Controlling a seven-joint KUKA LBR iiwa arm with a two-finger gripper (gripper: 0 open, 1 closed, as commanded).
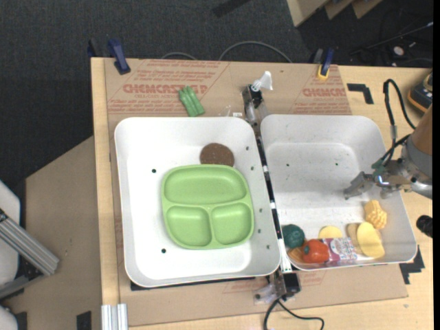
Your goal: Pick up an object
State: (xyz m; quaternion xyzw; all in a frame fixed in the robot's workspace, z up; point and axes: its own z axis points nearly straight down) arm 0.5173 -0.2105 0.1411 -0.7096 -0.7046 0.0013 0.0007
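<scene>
The yellow corn cob, just below the open, empty fingers, looked light, stiff and knobbly, best gripped across its narrow middle.

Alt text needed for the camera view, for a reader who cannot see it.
A robot gripper hovers low in the right white bin, just above a yellow corn cob toy in a cluster of toy food at its near edge. The left white bin holds a green divided tray and a brown disc.

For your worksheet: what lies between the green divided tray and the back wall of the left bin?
A brown round disc lies there, against the green divided tray.
</scene>
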